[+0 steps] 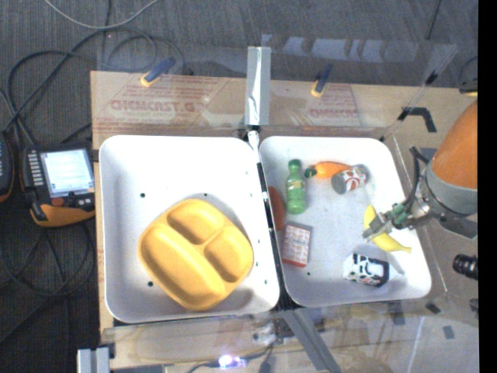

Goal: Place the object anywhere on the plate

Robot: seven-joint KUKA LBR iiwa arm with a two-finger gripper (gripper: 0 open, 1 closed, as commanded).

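Note:
A yellow plate (197, 252) with three compartments lies in the left bin (124, 169). In the right bin (342, 282), a yellow banana (386, 242) lies near the right wall. My gripper (388, 221) hangs low over the banana's upper end, at the tip of the grey and orange arm (454, 169) reaching in from the right. The gripper hides part of the banana. Nothing lies on the plate.
The right bin also holds a green bottle (295, 186), an orange carrot (330, 168), a soda can (349, 179), a red-and-white packet (296, 245), a black-and-white object (366, 269) and a red item (276, 204) by the left wall.

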